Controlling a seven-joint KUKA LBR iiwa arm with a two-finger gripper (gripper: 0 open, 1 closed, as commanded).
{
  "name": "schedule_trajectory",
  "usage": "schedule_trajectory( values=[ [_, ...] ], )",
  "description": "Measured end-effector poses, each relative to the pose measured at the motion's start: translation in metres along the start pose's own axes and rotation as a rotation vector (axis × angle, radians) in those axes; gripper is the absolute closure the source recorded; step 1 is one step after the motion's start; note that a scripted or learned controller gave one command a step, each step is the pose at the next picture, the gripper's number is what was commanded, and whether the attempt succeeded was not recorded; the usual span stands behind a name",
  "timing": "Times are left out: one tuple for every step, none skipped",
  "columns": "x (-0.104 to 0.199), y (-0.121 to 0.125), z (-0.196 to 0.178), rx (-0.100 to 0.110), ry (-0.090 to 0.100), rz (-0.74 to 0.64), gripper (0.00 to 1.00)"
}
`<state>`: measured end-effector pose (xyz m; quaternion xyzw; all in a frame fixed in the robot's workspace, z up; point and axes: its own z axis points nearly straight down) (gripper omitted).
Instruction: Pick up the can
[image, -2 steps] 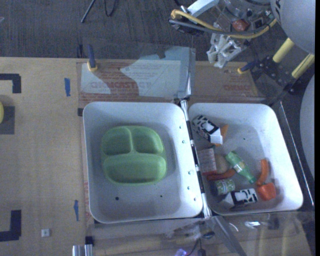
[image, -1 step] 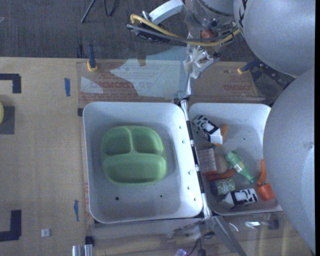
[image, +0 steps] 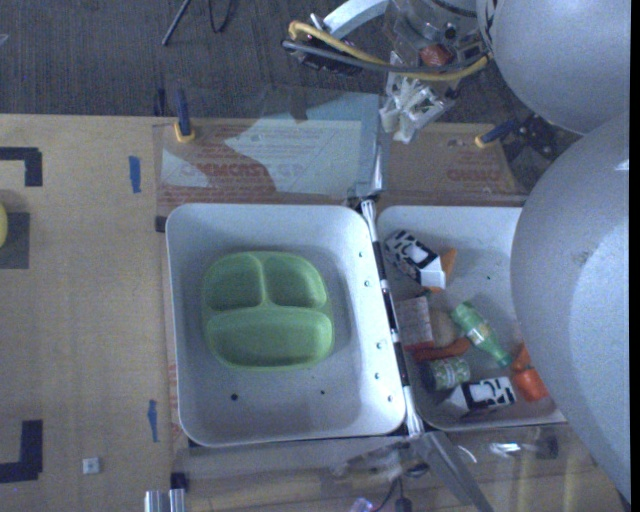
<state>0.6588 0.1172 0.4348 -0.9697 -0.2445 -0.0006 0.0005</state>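
The can (image: 450, 373) is small and dark green, and it lies on its side near the front of the right bin (image: 490, 232). A red item (image: 440, 350) lies against it and a black-and-white box (image: 487, 393) sits just in front. My gripper (image: 408, 112) hangs high over the bench behind the two bins, far from the can. Its white fingers are open with nothing between them. The grey arm covers the right bin's right side.
The left bin (image: 190, 400) holds a green divided plate (image: 267, 308). In the right bin are a black-and-white carton (image: 412, 255), a tan packet (image: 413, 320), a green bottle (image: 480, 335) and an orange piece (image: 529, 381).
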Motion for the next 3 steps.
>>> schedule_trajectory(
  values=[
    [0.039,-0.082,0.040,0.001,-0.001,0.073,1.00],
    [0.039,-0.080,0.029,0.001,0.002,0.077,1.00],
    [0.039,-0.079,0.019,0.001,0.003,0.080,1.00]
  ],
)
